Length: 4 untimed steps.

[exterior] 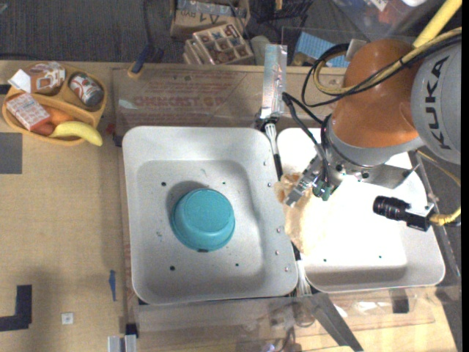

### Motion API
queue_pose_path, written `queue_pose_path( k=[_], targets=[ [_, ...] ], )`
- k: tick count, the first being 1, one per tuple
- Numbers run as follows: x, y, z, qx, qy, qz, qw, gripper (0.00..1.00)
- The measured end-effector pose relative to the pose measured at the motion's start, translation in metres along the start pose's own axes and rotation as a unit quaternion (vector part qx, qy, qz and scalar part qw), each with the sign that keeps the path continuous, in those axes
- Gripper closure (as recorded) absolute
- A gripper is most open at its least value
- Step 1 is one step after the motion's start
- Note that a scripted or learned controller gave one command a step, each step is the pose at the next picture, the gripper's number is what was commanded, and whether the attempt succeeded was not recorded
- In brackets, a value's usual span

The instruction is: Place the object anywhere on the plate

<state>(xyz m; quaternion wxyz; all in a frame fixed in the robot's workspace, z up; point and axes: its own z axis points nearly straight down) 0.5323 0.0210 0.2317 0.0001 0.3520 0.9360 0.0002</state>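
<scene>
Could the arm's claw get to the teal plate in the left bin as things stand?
Probably yes. The teal plate lies alone and uncovered in the left bin. The claw hangs over the right bin, beside the shared rims, and nothing stands between them except those low rims.

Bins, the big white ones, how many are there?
2. The left bin has a teal plate in it. The right bin sits beside it, partly hidden under the arm.

The plate [204, 219] lies in the left bin [146, 160]; the hand [304, 189] hangs over the right bin [410, 270].
</scene>
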Motion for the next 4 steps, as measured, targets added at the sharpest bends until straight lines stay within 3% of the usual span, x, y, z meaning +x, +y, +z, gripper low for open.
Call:
queue_pose_path(
  k=[1, 2, 3, 4],
  targets=[
    [0.041, 0.03, -0.008, -0.001, 0.0, -0.197, 0.9804, 1.0],
    [0.077, 0.057, -0.01, -0.001, -0.001, -0.35, 0.9367, 1.0],
    [0.118, 0.085, 0.005, -0.001, 0.0, -0.352, 0.936, 1.0],
    [0.117, 0.085, 0.004, -0.001, 0.0, -0.352, 0.936, 0.0]
  ],
)
